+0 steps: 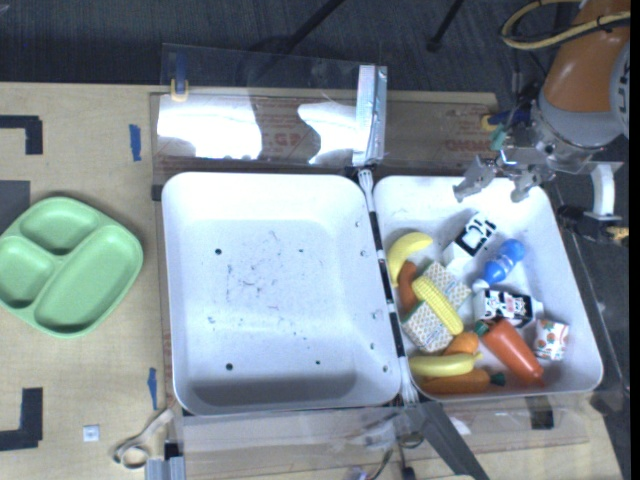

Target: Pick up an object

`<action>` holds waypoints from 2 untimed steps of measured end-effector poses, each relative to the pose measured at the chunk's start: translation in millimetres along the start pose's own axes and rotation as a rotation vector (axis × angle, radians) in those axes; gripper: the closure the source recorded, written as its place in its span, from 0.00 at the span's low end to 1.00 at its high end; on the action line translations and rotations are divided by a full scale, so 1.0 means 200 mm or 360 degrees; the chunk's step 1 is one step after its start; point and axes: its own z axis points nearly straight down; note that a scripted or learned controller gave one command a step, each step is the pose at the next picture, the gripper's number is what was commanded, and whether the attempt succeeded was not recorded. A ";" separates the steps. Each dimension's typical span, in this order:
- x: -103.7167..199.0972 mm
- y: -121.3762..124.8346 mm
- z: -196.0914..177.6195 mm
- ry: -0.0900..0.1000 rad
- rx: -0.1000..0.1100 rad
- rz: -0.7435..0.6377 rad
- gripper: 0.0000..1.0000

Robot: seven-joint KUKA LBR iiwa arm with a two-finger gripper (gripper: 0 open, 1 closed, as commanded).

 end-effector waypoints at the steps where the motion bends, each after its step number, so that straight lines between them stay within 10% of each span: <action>1: -0.02 -0.15 0.53 -0.0003 -0.0006 0.0034 0.00; 2: -0.03 -0.15 0.48 -0.0002 -0.0011 0.0036 1.00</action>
